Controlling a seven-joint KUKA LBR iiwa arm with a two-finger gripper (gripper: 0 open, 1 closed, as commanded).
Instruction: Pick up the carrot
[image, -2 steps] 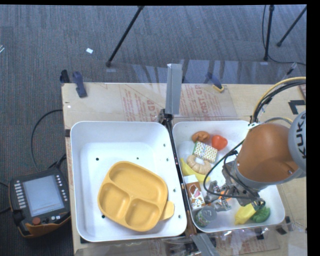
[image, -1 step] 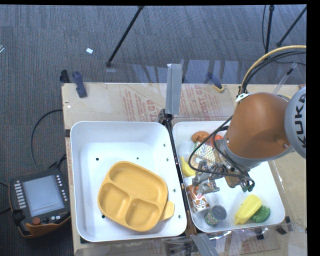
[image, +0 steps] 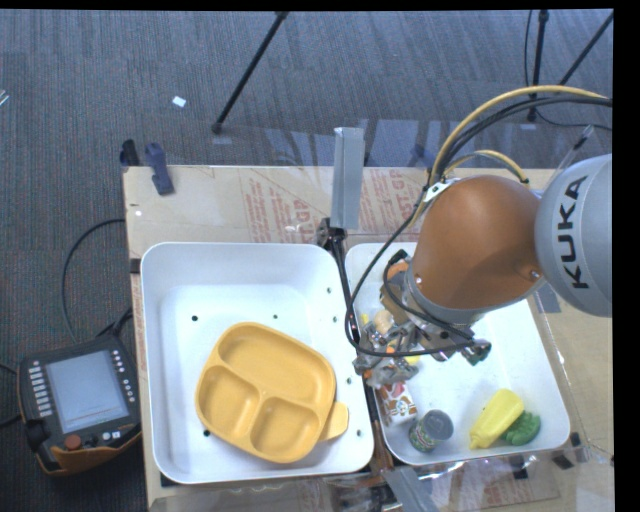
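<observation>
Looking down in the camera view: the arm's orange band hangs over the right bin, with the gripper low in that bin, up and left of the small tin can.

- Step in hand: I read this as the reach or descent for the grasp. Nothing shows as lifted.
- Jaws: shadowed under the wrist, so I cannot tell whether they are apart or together.
- Carrot: I can make out no plain orange carrot shape. It possibly lies under the wrist, up from the can, among small yellowish bits by the gripper that are too jumbled to name.
- Just left of the can: a small red-and-white carton, nearly below the gripper.
- Right of the can: a yellow toy food piece, touching a green one.
- Far left of the can: the left bin bears a yellow divided plate.

Next move, as I judge it: the jaws must close on the carrot alone, clear of the carton, and then rise straight. The crowding there makes a wrong or empty grasp the main risk.

Hidden: the wrist covers the bin floor up and right of the can.
</observation>
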